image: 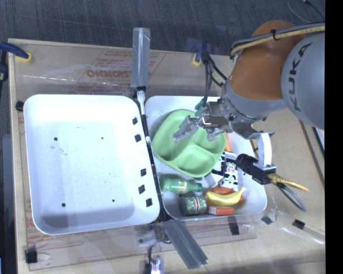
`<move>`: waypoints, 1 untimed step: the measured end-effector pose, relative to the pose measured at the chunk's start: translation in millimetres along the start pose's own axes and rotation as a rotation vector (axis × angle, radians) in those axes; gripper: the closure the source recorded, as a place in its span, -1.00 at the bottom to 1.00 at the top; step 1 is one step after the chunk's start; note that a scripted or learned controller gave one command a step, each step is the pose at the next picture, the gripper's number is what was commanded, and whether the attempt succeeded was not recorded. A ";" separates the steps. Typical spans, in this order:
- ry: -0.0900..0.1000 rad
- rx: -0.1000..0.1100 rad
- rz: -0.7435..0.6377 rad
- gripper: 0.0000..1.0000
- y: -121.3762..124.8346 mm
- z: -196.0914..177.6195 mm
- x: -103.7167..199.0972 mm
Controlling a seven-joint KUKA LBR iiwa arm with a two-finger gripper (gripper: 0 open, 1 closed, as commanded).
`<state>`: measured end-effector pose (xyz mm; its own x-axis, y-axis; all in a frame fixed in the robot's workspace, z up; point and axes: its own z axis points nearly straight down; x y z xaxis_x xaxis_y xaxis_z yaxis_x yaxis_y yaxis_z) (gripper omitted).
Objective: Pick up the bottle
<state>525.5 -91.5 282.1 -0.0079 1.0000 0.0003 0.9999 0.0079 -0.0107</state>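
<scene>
The jaws [193,128] hang spread over the green bowl [186,144] in the right bin [257,201], gripping nothing. The bottle [180,185] lies below them, just past the bowl's near edge, beside a dark jar [192,204] and banana [226,196].

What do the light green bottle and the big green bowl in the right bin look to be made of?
Green bottle: likely translucent plastic; light passes through its pale body, and the label band looks lighter.
Green bowl: probably moulded plastic with a smooth, slightly glossy finish; its colour is even and its rim soft and thick.
</scene>
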 end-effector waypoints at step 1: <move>0.000 0.000 0.179 -1.00 35.4 44.1 -67.7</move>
<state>561.0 -158.9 237.6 0.1704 0.9854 -0.0017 0.9853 -0.1704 -0.0105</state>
